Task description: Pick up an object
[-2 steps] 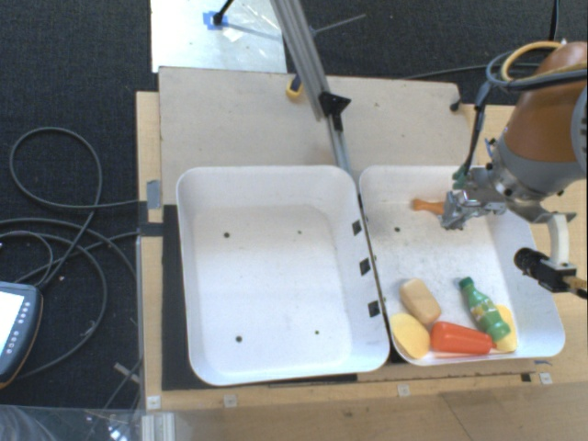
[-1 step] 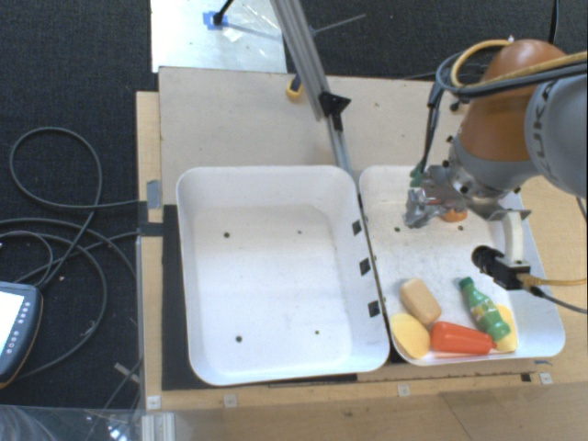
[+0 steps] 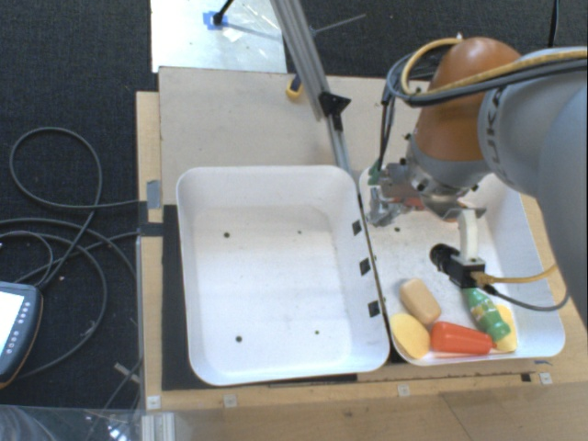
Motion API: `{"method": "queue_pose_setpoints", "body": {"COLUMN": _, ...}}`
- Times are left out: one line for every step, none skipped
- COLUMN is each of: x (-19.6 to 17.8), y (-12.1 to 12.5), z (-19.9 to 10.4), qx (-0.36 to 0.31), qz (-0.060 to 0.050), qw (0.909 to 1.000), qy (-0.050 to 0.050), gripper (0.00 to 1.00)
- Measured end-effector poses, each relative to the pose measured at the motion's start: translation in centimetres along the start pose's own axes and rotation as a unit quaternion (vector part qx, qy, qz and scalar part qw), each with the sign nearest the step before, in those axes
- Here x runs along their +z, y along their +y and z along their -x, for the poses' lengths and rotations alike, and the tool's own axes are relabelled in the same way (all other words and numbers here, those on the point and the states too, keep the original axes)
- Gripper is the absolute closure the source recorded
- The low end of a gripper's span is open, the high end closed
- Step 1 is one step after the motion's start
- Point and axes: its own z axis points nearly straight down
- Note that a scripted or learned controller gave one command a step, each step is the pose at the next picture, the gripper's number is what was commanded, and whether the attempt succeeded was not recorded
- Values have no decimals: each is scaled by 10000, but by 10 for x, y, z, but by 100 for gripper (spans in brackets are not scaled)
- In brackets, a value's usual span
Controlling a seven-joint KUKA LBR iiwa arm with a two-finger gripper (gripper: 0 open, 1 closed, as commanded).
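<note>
Four small items sit bunched along the near edge of the right bin (image 3: pixel 413 255). A yellow rounded piece (image 3: pixel 411 335) lies at the near corner by the wall the two bins share. An orange-red tapered piece (image 3: pixel 459 338) lies flat on its side, touching the yellow piece on the view's right. A tan block (image 3: pixel 420 299) is just behind the yellow piece, touching it or nearly so. A green-and-yellow piece (image 3: pixel 488 316) lies slantwise behind the thick end of the orange-red piece, its near end close to the rim.

At the same depth, far over at the view's left edge, part of a handheld screen (image 3: pixel 13 329) rests on the dark floor.

The left bin (image 3: pixel 276 274) stands side by side with the right one, a few dark specks on its white floor. Three small black tabs (image 3: pixel 365 266) run along the wall where the bins meet.

Farther back, the gripper (image 3: pixel 379 211) hangs over the far part of the right bin, close to the shared wall and well apart from all four items. Open or closed: cannot tell from this angle. The grey arm (image 3: pixel 542 127) comes in from the view's right, with its orange band (image 3: pixel 464 99) above the wrist.

Loose black cables (image 3: pixel 55 200) loop on the floor at the view's left.

Behind the bins is bare bench (image 3: pixel 239 118). A slanted metal pole (image 3: pixel 303 53) crosses it, ending near the far corner where the bins meet. A small yellow thing (image 3: pixel 294 87) sits by the pole at the bench's far edge.
</note>
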Motion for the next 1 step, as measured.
{"method": "queue_pose_setpoints", "body": {"x": 1, "y": 14, "z": -54, "qx": -2, "qz": 6, "qw": 10000, "qy": 3, "gripper": 100}}
